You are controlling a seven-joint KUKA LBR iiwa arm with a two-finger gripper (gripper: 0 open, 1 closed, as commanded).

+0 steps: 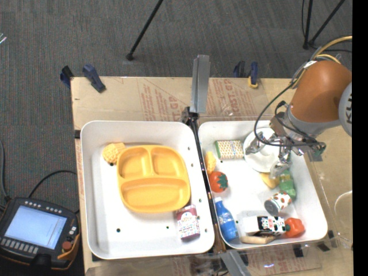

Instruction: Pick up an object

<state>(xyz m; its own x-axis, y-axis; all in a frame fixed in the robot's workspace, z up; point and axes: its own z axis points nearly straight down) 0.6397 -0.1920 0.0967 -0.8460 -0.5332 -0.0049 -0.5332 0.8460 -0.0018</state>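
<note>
My gripper [281, 165] hangs low over the right bin [319, 211], near its right wall. It is just above a green toy [286, 186] and a yellow piece [268, 180], beside a white bowl [257, 156]. Nothing shows between its jaws. Below it lie a small printed can [277, 203], a cow-patterned box [265, 224] and a red pepper [294, 227]. A tomato [218, 181], a blue bottle [226, 221] and a patterned box [230, 149] lie on the bin's left side.
The left bin [95, 211] holds a yellow divided plate [153, 178], a yellow corn-like toy [112, 152] and a small carton [188, 223]. A grey post [200, 91] stands behind the divide between the bins. Clamps [92, 76] grip the bench's back edge.
</note>
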